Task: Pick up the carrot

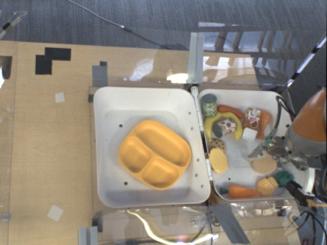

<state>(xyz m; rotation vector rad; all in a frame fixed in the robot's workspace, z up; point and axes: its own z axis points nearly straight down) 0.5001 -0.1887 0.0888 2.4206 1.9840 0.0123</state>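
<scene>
Gripper fingers hang low over the right bin, at its right side, above a tan round disc; whether they are parted or closed cannot be told from this slanted view, and nothing shows between them. Behind the gripper the grey arm with its orange band enters from the right.

Taking the right bin as the landmark: the carrot lies along its near wall, orange body pointing toward the bin's left, just beside a yellow pineapple-like toy with a green top — well clear of the gripper. A second orange piece lies near the far wall, next to a green can in the far left corner. A banana curves around a grey item below them, a red-and-white box sits toward the far right, and a pale yellow oval rests by the left wall.

Left of that bin, touching it side by side on the desk, the other white bin holds a yellow divided plate.
</scene>
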